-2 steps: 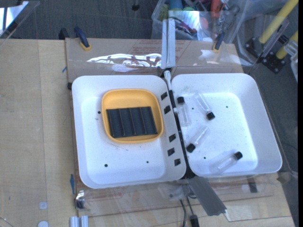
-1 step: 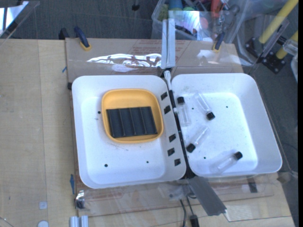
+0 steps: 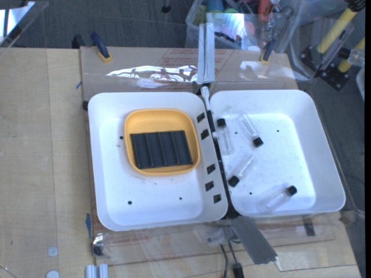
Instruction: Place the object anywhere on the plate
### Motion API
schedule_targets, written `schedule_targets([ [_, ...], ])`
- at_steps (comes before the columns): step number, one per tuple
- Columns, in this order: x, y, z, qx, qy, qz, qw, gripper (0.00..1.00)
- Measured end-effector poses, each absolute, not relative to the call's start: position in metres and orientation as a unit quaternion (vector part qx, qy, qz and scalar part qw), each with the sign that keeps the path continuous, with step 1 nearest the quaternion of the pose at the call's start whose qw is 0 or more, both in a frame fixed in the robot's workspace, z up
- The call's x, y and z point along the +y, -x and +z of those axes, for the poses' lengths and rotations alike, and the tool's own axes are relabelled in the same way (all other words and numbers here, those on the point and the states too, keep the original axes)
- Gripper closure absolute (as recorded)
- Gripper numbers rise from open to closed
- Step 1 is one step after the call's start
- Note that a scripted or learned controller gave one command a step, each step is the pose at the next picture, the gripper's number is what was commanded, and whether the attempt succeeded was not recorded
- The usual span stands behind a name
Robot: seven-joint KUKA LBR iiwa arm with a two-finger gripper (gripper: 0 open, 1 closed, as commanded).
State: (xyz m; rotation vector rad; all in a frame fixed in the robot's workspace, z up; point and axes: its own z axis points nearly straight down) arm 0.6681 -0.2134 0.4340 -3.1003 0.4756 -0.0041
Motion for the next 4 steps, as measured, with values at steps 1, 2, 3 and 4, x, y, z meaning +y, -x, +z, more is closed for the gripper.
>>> schedule_targets([
  [1, -0.2192, -0.6681, 0.4341, 0.097, 0.995, -0.0013, 0.003, 1.0],
  [2, -0.219, -0.6682, 0.4342, 0.097, 0.995, -0.0014, 0.002, 1.0],
  [3, -0.219, -0.6682, 0.4338, 0.097, 0.995, -0.0012, 0.002, 1.0],
  [4, -0.2198, -0.6653, 0.433, 0.097, 0.995, 0.0003, 0.002, 1.0],
])
